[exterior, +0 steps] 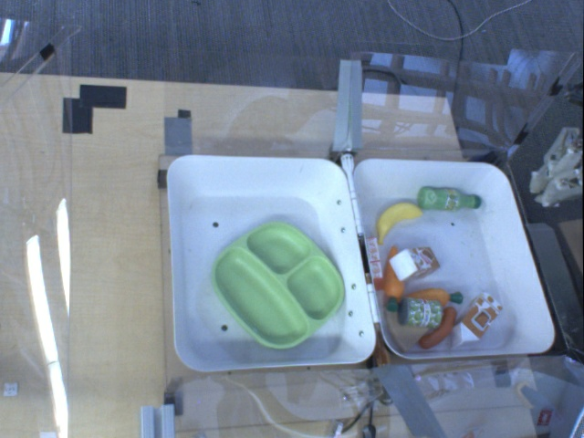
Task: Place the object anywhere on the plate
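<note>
A sausage (436, 335) and green jar (421, 313) lie at the right bin's (511, 245) six o'clock. The green plate (278, 284) sits in the left bin (196, 245), toward four o'clock. The jaws' state cannot be told.

Two shallow white bins sit edge to edge on a pale wooden bench (91, 245): the right bin (516, 245) on the side the arm reaches from, the left bin (196, 208) beyond it. A grey metal bar (348, 108) runs back from their seam. Black tape marks (91, 105) lie farthest off, and a thin cable (456, 36) loops on dark carpet (228, 26).
</note>
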### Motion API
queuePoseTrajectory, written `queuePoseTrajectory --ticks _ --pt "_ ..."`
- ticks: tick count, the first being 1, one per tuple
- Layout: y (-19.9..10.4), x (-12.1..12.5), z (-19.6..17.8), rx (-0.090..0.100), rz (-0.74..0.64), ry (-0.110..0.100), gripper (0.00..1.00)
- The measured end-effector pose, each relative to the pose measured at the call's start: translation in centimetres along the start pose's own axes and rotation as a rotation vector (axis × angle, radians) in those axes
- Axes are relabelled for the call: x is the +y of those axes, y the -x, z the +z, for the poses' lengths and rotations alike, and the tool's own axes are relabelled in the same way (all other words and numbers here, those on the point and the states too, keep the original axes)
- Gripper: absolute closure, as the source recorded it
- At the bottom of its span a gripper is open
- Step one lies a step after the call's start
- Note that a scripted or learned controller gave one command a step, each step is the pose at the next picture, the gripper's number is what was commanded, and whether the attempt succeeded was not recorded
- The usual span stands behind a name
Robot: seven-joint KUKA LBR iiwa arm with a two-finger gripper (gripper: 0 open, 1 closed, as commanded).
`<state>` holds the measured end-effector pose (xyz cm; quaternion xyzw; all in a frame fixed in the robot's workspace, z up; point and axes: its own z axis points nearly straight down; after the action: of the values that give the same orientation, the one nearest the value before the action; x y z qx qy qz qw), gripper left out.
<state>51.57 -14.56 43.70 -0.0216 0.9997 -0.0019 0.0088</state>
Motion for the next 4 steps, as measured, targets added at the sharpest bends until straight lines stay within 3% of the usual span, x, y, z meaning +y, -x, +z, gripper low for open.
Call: queuePoseTrajectory --ticks 1,2,3,4 --pt "-0.6 3.9 4.8 0.009 -0.115 0.004 1.00" --pt "-2.4 3.9 20.5 0.013 -0.380 0.007 1.00" --pt "2.1 0.7 0.0 0.002 0.079 0.001 1.00" --pt "-2.9 -6.1 0.0 0.003 0.068 -0.002 1.00"
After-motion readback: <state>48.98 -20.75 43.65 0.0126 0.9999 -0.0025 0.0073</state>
